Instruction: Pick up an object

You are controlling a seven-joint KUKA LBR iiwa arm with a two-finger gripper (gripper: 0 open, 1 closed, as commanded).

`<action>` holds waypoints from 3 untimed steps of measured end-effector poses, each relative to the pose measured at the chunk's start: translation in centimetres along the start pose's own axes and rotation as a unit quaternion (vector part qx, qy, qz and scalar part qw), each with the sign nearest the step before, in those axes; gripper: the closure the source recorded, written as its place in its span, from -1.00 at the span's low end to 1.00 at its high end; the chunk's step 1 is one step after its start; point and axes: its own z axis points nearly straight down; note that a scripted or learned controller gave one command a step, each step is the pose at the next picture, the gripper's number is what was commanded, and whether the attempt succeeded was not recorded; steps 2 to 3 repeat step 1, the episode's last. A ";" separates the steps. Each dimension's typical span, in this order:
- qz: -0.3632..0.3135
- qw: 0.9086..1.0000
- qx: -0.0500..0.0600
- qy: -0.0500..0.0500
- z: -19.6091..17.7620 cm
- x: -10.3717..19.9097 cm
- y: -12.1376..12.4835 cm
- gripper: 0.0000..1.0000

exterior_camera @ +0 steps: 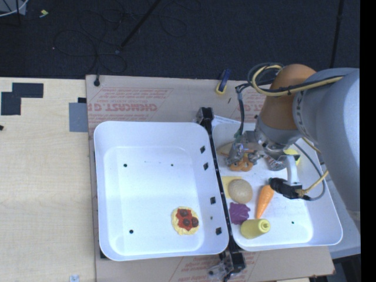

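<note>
Camera view: hand (239,155) above a small orange-and-brown toy (242,164).

Even overhead light, moderately bright. The 2 white bins (153,187) run near overexposed, faint glare on their floors. Soft shadows along bin walls. Dark floor (147,28) underexposed. Slight overall softness; arm (335,128) blurred at close range.

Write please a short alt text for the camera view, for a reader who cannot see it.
A grey robot arm lowers its pincer into the right bin, over an orange toy beside a beige ball, carrot, purple piece and yellow cylinder. The left bin holds a toy pizza.
</note>
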 end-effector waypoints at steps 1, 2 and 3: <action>-0.004 1.000 -0.006 0.001 -9.7 5.9 2.1 1.00; -0.004 1.000 -0.006 0.001 -9.7 5.9 2.1 1.00; -0.004 1.000 -0.006 0.001 -9.7 5.9 2.1 1.00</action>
